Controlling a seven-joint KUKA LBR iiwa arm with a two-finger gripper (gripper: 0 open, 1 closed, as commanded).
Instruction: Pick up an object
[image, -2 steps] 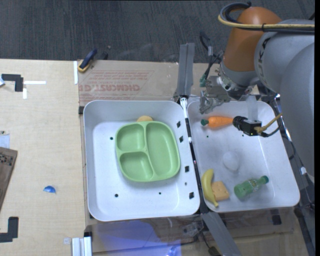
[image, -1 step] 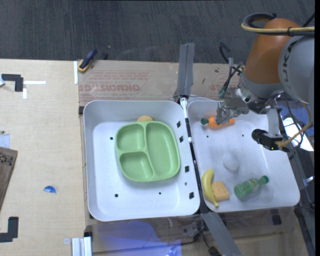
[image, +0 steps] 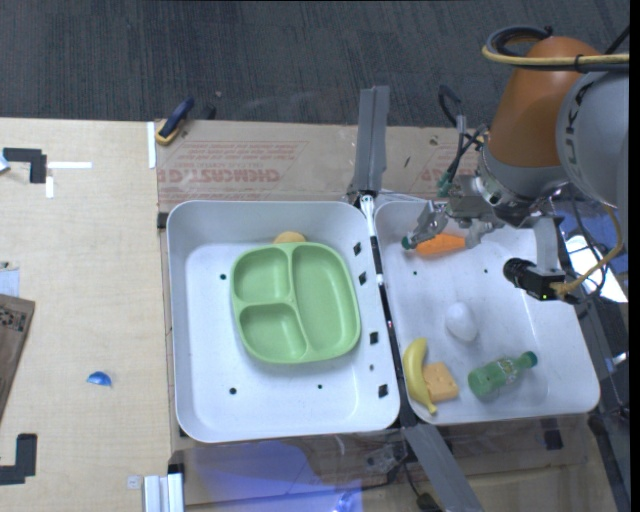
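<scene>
Up by the right bin's (image: 560, 400) far edge, the gripper (image: 452, 222) hangs just above the carrot (image: 441, 245). Likely lined up to grab it. Whether its fingers are spread or pinching, I cannot tell.

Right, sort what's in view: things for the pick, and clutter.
For the pick: tool, carrot beside it, banana, sponge, bottle, white ball, right bin.
Clutter: green tray, left bin, cardboard.
</scene>
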